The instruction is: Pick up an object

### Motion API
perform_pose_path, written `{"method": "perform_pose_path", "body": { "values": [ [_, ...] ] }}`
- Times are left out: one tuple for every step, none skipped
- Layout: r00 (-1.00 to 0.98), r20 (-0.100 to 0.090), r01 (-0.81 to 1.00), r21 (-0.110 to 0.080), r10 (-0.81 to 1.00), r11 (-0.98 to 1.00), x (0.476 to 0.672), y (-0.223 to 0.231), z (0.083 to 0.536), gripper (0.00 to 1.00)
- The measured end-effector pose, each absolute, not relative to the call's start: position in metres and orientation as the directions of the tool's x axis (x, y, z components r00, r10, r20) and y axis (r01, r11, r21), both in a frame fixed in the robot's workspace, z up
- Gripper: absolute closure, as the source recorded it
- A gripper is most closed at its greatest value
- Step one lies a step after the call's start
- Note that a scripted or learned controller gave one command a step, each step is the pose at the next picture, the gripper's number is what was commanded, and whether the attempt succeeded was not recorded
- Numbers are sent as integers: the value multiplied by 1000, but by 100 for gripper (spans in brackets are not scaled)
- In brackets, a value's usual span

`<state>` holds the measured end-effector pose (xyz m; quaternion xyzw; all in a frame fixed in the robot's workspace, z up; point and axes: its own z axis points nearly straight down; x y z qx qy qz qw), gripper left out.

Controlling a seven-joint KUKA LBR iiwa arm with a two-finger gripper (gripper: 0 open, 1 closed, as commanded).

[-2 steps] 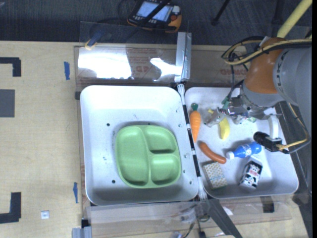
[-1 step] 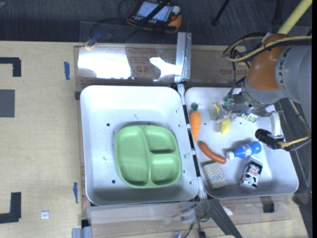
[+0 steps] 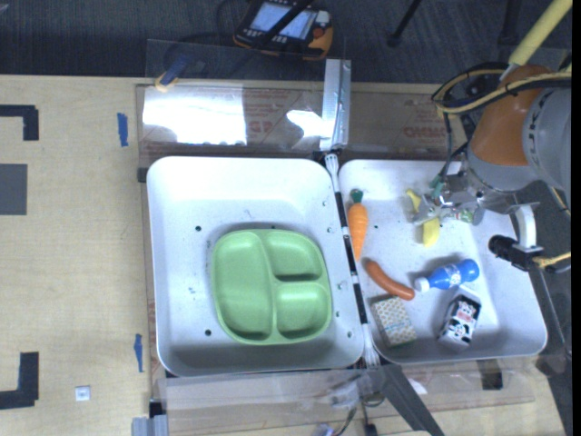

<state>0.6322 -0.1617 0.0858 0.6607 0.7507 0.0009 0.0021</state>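
I have the gripper low over the upper part of the right bin, and a small yellow object lies directly beneath it, at or touching its tip on the near side. I judge that to be the target. I cannot tell from this slanted view whether the gripper is released or clenched, nor whether the yellow piece is actually caught. Its long axis seems to run roughly up and down the view, though the gripper's metal hardware hides its upper end. It looks like smooth, hard plastic, blunt and short. Well apart to the left lies an orange carrot with a green cap along the bin wall; below are a glossy sausage, a blue-and-white bottle, a small black-and-white carton and a speckled flat pad. The left bin carries a matte green divided tray.
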Motion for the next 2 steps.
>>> {"method": "perform_pose_path", "body": {
  "values": [
    [-237, -3, 972, 4, 972, 237, 636, -183, 86, 100],
    [-90, -1, 996, 3, 996, 90, 635, -121, 162, 100]
  ]
}}
